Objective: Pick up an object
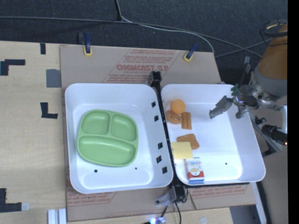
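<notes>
objects: we count a cluster along the left side of the right bin (243,167), near the divider. None sits between the fingers.
orange ball (177,106): top of the cluster, round, touching the ring-shaped pastry (174,118) just below it.
wafer (186,121): tan bar, upright in the view, just right of the ring-shaped pastry, touching or nearly so.
brown piece (188,141): flat, toast-like, below the wafer, partly overlapped by the yellow block (181,150).
small carton (195,170): white with red at the bottom, lowest item, near the bin's front wall, just below the yellow block.
gripper (230,107): we see it over the upper right part of the right bin, well apart from the cluster, to the right of the orange ball and wafer. One dark finger points left and down toward the bin floor.
jaws: we see two prongs with a gap between them, spread apart, nothing in the gap.
arm (273,69): enters from the right, orange band above the grey wrist.
left bin (112,90): holds a green divided plate (108,137), three compartments, lying flat at the centre-left.
base: both bins rest on a cardboard sheet (140,64) held by two yellow clamps (87,49) at its far edge.
</notes>
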Robot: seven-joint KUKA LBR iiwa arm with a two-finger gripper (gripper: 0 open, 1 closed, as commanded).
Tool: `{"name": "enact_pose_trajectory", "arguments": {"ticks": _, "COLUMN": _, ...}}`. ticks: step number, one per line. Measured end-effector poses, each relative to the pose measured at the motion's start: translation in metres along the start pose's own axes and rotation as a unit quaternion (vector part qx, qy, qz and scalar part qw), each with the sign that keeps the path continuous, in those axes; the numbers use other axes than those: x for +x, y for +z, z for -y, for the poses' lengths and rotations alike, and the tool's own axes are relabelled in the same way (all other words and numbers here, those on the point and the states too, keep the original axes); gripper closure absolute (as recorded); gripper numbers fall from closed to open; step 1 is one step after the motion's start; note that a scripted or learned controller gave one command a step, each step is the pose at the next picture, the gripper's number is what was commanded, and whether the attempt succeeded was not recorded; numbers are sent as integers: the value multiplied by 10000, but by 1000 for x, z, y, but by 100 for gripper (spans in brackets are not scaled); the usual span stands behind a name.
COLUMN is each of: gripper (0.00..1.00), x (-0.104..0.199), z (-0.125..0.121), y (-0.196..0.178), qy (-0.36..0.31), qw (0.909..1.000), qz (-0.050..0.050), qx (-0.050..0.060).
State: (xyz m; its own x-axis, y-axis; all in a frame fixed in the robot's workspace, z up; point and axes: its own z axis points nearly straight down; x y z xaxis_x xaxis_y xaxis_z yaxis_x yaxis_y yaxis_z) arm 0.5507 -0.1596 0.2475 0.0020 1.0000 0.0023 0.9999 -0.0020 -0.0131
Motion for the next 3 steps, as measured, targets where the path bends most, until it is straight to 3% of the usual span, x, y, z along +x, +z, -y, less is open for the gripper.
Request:
{"name": "enact_pose_trajectory", "arguments": {"ticks": 1, "gripper": 0, "x": 0, "z": -2, "y": -6, "qy": -17, "qw": 10000, "qz": 12, "qx": -58}}
{"name": "enact_pose_trajectory", "arguments": {"ticks": 3, "gripper": 0, "x": 9, "z": 13, "y": 108, "qy": -13, "qw": 10000, "qz": 5, "qx": -30}}
